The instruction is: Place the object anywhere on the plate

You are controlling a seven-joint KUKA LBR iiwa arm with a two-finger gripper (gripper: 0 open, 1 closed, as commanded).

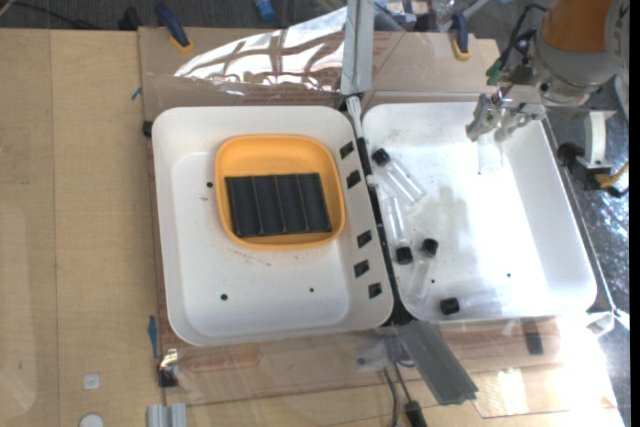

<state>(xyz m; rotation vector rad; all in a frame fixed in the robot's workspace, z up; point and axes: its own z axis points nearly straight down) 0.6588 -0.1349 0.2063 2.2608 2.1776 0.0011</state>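
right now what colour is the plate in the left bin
Orange-yellow, seen in the camera view: the plate carries a dark ribbed block.

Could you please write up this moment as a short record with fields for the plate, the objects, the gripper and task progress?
plate: orange plate in the left bin, already carrying a dark ridged block
objects: several clear tubes with black caps lying in the right bin, near its left side
gripper: gripper over the right bin's far edge, apart from the tubes
progress: no tube on the plate yet
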